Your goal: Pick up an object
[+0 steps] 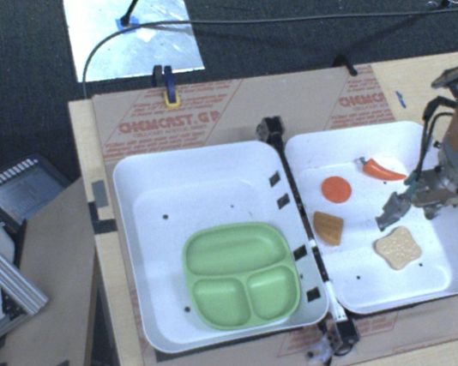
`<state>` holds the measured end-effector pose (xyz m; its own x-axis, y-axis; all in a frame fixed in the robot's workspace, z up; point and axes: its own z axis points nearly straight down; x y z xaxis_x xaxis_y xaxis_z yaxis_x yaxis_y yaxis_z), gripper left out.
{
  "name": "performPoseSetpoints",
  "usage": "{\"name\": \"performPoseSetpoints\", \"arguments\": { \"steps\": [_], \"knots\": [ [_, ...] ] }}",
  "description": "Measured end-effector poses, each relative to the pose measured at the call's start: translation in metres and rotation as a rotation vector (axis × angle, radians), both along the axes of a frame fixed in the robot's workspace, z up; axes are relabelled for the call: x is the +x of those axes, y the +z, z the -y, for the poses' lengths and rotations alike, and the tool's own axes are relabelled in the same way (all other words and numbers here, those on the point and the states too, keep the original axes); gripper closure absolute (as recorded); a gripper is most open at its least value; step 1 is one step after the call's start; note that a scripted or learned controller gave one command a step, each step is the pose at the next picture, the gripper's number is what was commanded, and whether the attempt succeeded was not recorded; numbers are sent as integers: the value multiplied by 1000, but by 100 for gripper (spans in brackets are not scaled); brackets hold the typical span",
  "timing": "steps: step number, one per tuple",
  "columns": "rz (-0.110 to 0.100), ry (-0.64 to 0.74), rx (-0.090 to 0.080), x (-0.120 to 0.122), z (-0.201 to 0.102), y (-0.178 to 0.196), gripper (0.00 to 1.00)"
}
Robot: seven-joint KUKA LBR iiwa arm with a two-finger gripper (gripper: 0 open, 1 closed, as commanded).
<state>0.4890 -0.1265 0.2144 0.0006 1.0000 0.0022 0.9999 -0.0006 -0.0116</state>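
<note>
The right bin (377, 288) holds an orange round slice (336, 190), a brown bread chunk (330, 228), a tan toast slice (397, 248) and an orange-red carrot-like piece (380, 168). My gripper (392, 213) hangs over the right part of this bin, just above the toast slice and right of the brown chunk. Nothing shows between its fingers. The arm comes in from the right edge.
A green three-part plate (240, 274) lies in the left bin (146, 235). A black divider clip strip (296, 210) runs between the bins. Cardboard (200, 113) lies under both, and cables cross the dark floor behind.
</note>
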Motion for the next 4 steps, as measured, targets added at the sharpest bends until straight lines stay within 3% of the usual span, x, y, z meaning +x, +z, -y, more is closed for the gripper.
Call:
{"name": "performPoseSetpoints", "arguments": {
  "steps": [1,3,4],
  "knots": [
    [12,3,-2,3,0,6,0],
    [7,1,0,6,2,-119,0],
    [15,1,-3,7,2,-127,0]
  ]
}}
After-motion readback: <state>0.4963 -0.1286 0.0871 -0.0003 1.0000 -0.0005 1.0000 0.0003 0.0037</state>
